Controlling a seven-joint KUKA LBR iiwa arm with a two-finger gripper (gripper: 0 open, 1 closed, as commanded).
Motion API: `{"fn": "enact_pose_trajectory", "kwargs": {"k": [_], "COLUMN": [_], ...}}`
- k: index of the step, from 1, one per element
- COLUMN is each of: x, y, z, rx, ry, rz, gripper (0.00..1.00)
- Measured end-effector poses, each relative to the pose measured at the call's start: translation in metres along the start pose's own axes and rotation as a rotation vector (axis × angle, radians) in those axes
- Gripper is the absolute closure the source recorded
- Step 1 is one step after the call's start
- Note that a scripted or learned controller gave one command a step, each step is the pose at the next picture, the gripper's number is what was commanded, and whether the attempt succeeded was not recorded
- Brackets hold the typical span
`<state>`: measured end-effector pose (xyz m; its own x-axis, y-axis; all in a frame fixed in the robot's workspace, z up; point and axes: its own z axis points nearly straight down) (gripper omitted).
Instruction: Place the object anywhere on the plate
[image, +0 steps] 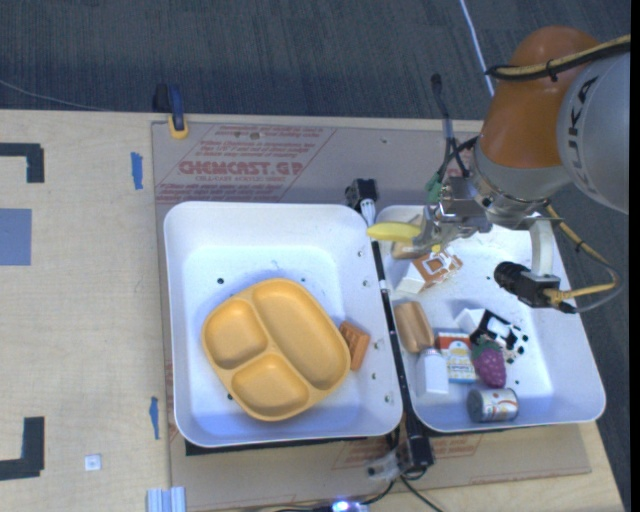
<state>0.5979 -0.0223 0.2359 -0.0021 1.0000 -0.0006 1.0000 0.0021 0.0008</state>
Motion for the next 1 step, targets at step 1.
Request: {"fn": "enact_pose_trajectory", "kwargs": {"k": [1], "x": [0.0226], "y": [-0.0684], "z": [-0.1394], "rx": [-0.003], "ry": [0.001], "rz": [-0.001], "gripper": [1.00]}}
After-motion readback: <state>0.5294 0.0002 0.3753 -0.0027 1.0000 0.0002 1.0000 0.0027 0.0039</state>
